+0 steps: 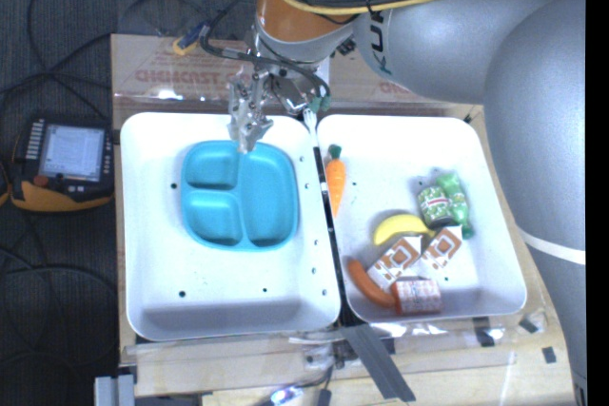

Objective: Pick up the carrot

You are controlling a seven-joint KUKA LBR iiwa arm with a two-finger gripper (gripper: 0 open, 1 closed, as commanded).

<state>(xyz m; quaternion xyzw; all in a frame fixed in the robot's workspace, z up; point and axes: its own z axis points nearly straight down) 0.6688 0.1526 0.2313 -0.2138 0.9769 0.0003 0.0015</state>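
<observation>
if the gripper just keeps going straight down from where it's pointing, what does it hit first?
Most likely the blue divided plate, near its top edge; the gripper hangs over that spot. Height above it is unclear. The carrot lies in the other bin.

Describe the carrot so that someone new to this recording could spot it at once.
Look in the right bin, along its left wall by the divider. The carrot lies there alone, apart from the pile of food at the bin's lower right. It is the orange, tapered piece with a green top.

Carrot [335, 182] — upright, right bin's left edge
</observation>
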